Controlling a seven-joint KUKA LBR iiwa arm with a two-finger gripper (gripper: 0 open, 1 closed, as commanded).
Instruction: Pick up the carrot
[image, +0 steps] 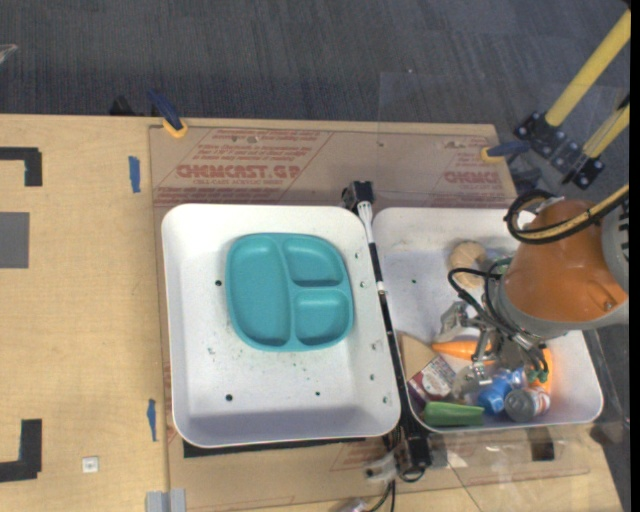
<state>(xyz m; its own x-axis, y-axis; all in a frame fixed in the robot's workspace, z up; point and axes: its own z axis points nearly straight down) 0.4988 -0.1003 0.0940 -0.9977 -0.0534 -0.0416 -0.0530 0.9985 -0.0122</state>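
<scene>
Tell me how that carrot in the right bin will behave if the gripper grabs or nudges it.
The carrot looks like a smooth, tapered toy, so it is probably stiff and light. Its round shape suggests it may roll or slip out of a pinch. It lies crowded among other items under the gripper, so a nudge would likely shift its neighbours too.

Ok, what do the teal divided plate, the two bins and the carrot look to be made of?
Teal plate: seemingly moulded plastic, matte, one even colour with rounded compartment ridges. Left bin and right bin: likely thin formed plastic, white, smooth, with soft rounded rims. Carrot: probably a plastic toy, uniformly bright orange, though partly hidden under the arm.
</scene>
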